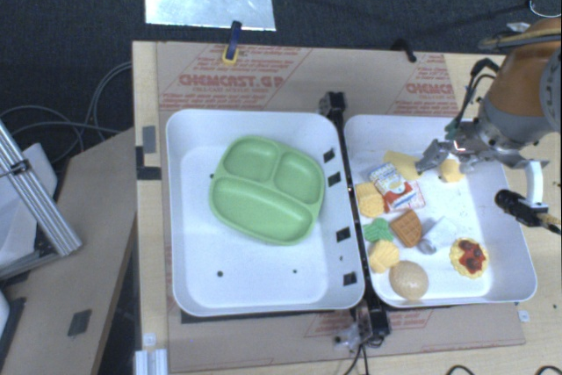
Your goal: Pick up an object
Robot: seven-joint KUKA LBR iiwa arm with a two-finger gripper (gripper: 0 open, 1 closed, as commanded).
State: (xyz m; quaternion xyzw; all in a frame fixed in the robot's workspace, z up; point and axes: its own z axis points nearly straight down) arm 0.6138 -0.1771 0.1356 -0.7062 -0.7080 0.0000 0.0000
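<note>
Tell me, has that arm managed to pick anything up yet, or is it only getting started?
Nothing looks picked up yet. The end effector sits low over the right bin, near a small yellow piece, with nothing visibly held. The toy foods, like the little pizza and the waffle, lie in that bin. The green divided plate rests in the left bin. Grasping and lifting remain.

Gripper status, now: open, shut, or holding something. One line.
Gripper: low over the right bin near a yellow toy piece; whether it holds anything cannot be told.
</note>
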